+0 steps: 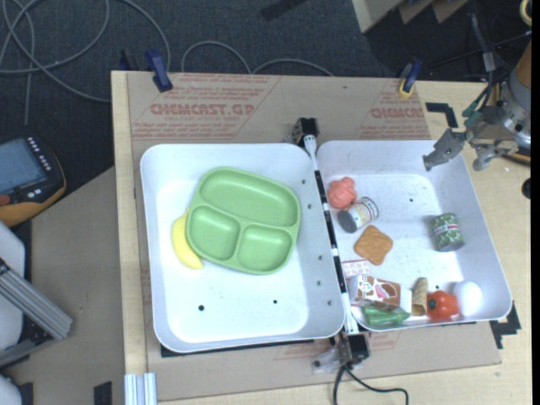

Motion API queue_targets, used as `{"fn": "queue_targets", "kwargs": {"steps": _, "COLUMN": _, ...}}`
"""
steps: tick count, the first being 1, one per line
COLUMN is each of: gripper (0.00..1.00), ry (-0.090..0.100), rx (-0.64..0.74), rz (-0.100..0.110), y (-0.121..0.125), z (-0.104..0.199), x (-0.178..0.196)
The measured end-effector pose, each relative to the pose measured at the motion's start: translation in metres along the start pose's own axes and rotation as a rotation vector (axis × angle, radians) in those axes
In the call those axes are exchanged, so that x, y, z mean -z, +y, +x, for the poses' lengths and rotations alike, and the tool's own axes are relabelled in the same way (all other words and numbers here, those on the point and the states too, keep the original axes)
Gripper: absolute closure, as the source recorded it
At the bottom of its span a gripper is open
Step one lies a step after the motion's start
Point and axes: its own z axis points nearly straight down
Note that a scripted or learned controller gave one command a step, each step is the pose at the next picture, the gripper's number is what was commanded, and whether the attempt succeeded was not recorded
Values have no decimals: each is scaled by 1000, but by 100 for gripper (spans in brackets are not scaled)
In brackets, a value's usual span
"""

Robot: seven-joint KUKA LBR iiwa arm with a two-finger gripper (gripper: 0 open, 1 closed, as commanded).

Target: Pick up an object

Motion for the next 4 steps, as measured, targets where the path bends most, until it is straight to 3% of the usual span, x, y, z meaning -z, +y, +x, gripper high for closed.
{"fn": "queue_targets", "kwargs": {"steps": 1, "gripper": 0, "ry": 1, "rx": 1, "rz": 3, "y": -6, "z": 53, "x": -99}}
{"fn": "queue_targets", "kwargs": {"steps": 2, "gripper": 0, "ry": 1, "rx": -1, "rz": 4, "y": -41, "z": 64, "x": -164}}
{"fn": "queue_targets", "kwargs": {"steps": 3, "gripper": 0, "ry": 2, "rx": -1, "rz": 3, "y": -63, "z": 77, "x": -178}}
{"fn": "queue_targets", "kwargs": {"steps": 4, "gripper": 100, "ry": 1, "rx": -1, "rz": 1, "y": -62, "z": 77, "x": -168}}
